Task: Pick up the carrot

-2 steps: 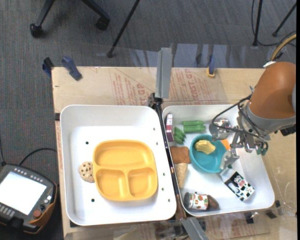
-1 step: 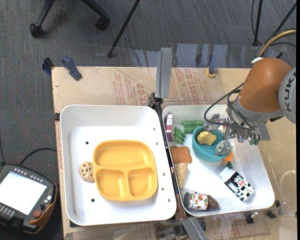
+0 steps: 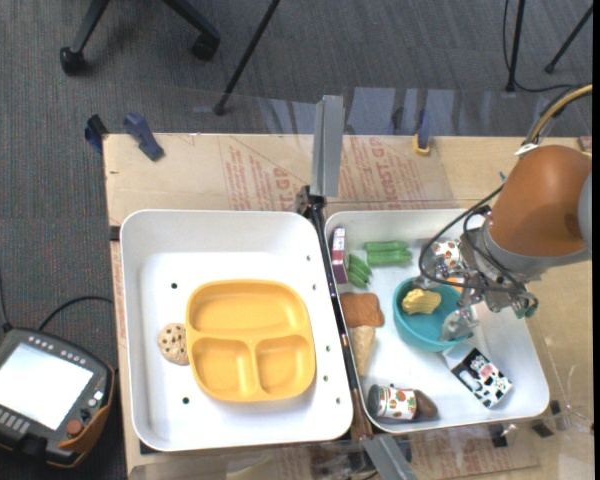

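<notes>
The bench (image 3: 230, 173) is a bare wooden board with red printing that carries two shallow white bins side by side. The left bin (image 3: 150, 238) and the right bin (image 3: 525, 368) meet along their inner rims near the middle of the bench.

The grey arm (image 3: 540, 208), with its orange band, comes in over the right bin's right edge. Its gripper (image 3: 465, 320) hangs above the right rim of a teal bowl; from this angle it cannot be told whether the gripper is parted or closed, and nothing can be seen held in it.

A yellow divided plate (image 3: 250, 353) lies in the middle of the left bin, and a chocolate-chip cookie (image 3: 172, 342) touches the plate's left edge.

The teal bowl (image 3: 412, 326) sits near the centre of the right bin and holds a yellow lump (image 3: 420, 301).

Nothing here reads plainly as a carrot. The nearest match is a tapered tan piece (image 3: 365, 348) along the right bin's left edge, with a brown rounded piece (image 3: 361, 310) just above it; whether the two are one object is unclear.

Green pods (image 3: 377, 258) lie near the right bin's far left corner. A cow-patterned carton (image 3: 480, 378) rests toward its near right corner, and a printed can (image 3: 393, 402) lies on its side by the near edge. A second printed can (image 3: 445, 258) stands just beside the arm.
</notes>
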